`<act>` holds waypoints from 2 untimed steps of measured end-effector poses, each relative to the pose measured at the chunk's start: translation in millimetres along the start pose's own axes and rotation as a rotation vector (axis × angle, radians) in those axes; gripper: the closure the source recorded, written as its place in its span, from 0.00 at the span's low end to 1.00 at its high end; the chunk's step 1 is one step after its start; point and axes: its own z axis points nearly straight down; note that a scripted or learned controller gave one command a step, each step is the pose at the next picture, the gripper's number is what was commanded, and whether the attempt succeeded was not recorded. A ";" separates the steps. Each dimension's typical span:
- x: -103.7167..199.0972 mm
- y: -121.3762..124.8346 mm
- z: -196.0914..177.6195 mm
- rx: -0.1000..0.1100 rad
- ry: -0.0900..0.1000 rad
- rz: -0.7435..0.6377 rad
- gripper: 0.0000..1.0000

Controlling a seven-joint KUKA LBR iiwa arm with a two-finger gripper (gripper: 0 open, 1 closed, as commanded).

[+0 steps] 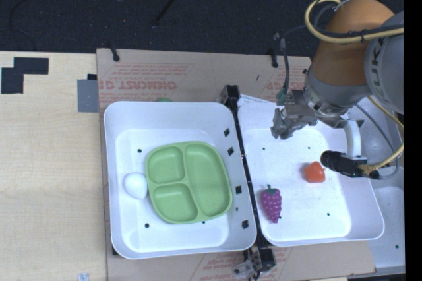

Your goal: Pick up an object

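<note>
Two white bins side by side on bench (53, 161). Right bin (369, 227): one purple grape bunch (271, 202), one small red tomato-like fruit (314, 172). Grape bunch near lower left of right bin, just beside the divider between the bins; long axis roughly up-down in view, wider end toward top, narrow tip pointing toward near edge. Red fruit roundish, no clear long axis, right of center, well apart from grapes. Left bin (122, 121): one green three-compartment plate (188, 181), one white egg-shaped ball (136, 185) touching or just beside plate's left rim. Gripper (285, 128) above upper left part of right bin, apart from both fruits, nothing seen between fingers; open or closed cannot be told from this angle. Grey arm with orange band (346, 35) entering from right, over bin's upper right corner. Open floor in middle and lower right of right bin; grapes crowded on left by wall. Cardboard sheet (198, 78) under bins.
</note>
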 end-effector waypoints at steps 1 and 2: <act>50.8 -6.8 15.5 0.001 0.001 -0.002 1.00; 106.4 -10.8 27.2 0.002 0.001 -0.002 1.00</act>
